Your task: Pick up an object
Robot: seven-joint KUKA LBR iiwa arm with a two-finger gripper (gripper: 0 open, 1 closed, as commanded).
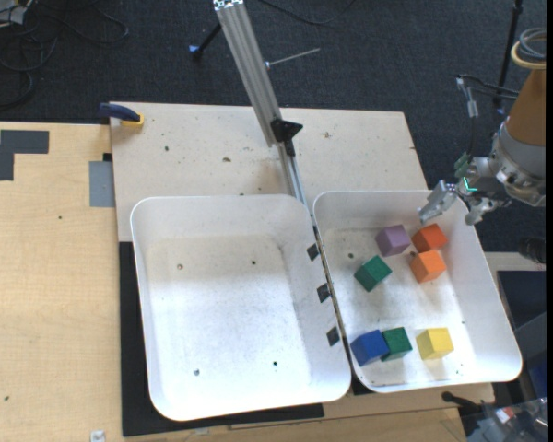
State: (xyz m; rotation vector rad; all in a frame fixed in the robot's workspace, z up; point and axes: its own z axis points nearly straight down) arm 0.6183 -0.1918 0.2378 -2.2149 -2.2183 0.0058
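The grey two-finger gripper (459,203) hangs at the far edge of the right shallow white bin (498,339), its jaws spread wide and holding nothing, probably poised there because the cluster of cubes lies just below it. Nearest is a small red-orange cube (430,238), touching a lighter orange cube (429,265) and just beside a purple cube (393,239) (tight neighbours that could crowd a grasp). It looks matte, square-edged and slightly turned.
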